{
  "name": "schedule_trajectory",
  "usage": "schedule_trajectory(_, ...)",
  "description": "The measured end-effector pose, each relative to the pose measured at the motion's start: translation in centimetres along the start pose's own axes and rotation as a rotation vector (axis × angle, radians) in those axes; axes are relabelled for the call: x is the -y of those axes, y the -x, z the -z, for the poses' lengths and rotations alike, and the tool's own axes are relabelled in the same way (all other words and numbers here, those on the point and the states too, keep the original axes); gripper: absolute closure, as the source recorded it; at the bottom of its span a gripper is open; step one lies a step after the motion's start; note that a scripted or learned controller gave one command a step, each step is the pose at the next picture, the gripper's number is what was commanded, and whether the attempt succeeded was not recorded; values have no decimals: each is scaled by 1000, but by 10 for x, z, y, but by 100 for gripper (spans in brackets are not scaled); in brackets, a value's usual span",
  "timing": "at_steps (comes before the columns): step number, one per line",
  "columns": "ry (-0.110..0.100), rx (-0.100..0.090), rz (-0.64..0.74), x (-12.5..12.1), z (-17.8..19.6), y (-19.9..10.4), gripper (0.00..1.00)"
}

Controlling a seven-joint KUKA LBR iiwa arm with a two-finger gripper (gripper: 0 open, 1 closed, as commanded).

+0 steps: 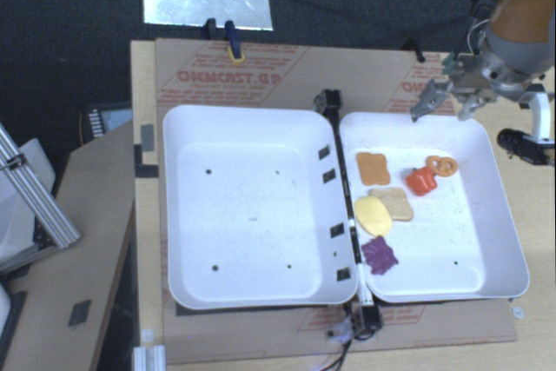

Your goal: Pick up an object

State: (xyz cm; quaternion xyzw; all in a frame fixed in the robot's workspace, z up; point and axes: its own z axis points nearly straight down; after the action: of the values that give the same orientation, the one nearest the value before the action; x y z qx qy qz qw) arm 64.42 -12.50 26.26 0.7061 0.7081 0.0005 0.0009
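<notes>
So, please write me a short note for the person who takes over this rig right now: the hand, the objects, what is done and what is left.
Hand: open, holding nothing, raised over the far edge of the right bin.
Objects, all lying in the right bin: orange toast slice, tan bread slice, yellow piece overlapping the tan slice, purple piece, red piece touching a pretzel-like ring.
Left bin: nothing to pick there.
Done: no object picked so far.
Left: choose one object, lower the hand, grasp and lift. The purple piece lies apart from the others, so it may be easiest.
</notes>
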Motion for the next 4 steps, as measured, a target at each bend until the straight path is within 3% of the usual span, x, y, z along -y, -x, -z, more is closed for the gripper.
schedule_trajectory(1, 4, 0, 3, -1, 12, 0, 100)
schedule_trajectory(2, -1, -2, -2, 51, 40, -15, 100)
schedule_trajectory(3, -4, -1, -4, 125, 34, -1, 100)
schedule_trajectory(4, 0, 3, -10, 160, 32, 86, 100)
